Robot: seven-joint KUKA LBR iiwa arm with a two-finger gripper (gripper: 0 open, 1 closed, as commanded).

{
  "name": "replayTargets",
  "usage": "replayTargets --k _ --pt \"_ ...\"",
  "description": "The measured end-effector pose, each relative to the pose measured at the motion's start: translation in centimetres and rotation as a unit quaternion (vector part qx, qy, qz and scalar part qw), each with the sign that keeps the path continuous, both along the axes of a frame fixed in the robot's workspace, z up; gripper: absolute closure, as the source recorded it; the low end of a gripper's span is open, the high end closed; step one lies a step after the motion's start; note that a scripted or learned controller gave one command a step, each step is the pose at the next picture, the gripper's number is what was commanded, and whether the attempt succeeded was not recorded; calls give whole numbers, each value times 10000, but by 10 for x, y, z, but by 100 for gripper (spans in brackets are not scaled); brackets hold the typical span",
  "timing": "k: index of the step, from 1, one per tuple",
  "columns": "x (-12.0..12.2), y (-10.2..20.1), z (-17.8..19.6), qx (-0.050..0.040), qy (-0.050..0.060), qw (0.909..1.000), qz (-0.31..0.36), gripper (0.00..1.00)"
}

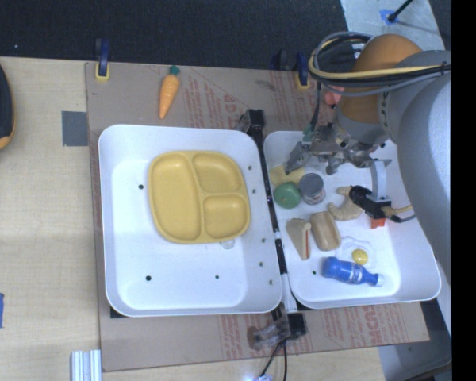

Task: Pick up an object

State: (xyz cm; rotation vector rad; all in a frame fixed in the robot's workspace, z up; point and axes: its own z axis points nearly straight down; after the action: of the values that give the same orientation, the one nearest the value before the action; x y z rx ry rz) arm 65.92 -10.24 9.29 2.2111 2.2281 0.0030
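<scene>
The grey arm with the orange band reaches in from the right and holds its metal two-finger gripper [316, 163] low over the far end of the right shallow white bin [416, 280]. Whether the jaws are open or closed cannot be determined.

Candidate objects lie in this bin:
- a grey cylindrical can [312, 187], directly below the gripper
- a green ball [286, 195], just beside the can
- a tan hot-dog bun [300, 236]
- a blue plastic bottle [347, 271], near the front wall

The left white bin [127, 284] carries a yellow divided plate [198, 195]. An orange toy carrot [168, 92] lies on the bench beyond the bins. The gripper position suggests the can as the likely target.
</scene>
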Motion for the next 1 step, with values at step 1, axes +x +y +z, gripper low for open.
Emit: replayTargets --k 1 --pt "-2 -2 10 -8 37 10000 18 100"
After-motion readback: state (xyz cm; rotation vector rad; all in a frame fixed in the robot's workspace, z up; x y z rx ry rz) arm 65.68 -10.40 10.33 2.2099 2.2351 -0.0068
